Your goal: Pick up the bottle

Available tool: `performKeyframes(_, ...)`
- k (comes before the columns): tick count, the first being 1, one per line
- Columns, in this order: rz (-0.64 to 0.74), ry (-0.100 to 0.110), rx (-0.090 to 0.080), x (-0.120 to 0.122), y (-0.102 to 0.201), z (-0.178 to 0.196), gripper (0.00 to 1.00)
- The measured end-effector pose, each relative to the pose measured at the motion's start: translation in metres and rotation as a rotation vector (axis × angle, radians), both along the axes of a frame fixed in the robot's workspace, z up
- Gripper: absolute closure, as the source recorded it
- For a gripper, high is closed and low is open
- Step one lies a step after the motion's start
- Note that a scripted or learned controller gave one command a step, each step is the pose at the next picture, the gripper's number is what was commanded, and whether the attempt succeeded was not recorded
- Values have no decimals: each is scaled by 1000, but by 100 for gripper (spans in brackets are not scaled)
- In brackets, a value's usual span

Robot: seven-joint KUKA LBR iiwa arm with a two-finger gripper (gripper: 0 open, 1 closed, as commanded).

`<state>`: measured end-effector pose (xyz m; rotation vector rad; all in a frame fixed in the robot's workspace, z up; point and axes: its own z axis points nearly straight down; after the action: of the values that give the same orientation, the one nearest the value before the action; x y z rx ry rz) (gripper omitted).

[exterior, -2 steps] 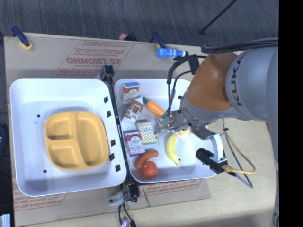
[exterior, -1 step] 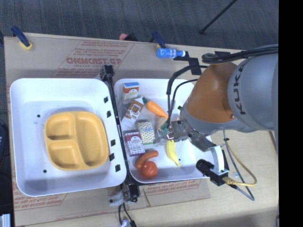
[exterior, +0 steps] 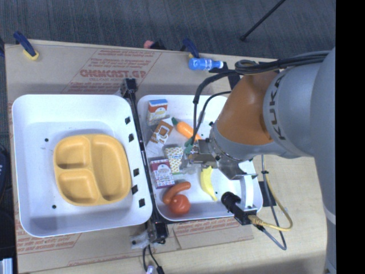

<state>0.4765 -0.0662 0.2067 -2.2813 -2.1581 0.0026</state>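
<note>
My gripper (exterior: pixel 191 154) hangs low over the middle of the right bin (exterior: pixel 248 201), at the end of the grey arm with its orange band. It is just right of a greenish packet (exterior: pixel 174 157) and above a yellow banana (exterior: pixel 207 182). An orange carrot (exterior: pixel 183 128) lies just behind it. The wrist and arm hide the right half of this bin, so anything lying there is hidden.
The right bin also holds a small carton (exterior: pixel 158 108), a brown box (exterior: pixel 161 131), a red box (exterior: pixel 161 173), a red sausage (exterior: pixel 177 188) and a tomato (exterior: pixel 178 204). A yellow divided plate (exterior: pixel 91 168) lies in the left bin (exterior: pixel 28 124). Blue clamps (exterior: pixel 202 64) grip the bench's far edge.
</note>
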Motion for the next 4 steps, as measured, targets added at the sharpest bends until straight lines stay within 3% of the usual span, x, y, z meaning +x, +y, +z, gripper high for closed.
performKeyframes(1,-144,0,0,0,5,111,100)
performKeyframes(2,136,3,2,-1,-93,9,100)
performKeyframes(3,353,2,3,0,-82,0,100)
performKeyframes(4,-193,0,1,0,-84,16,100)
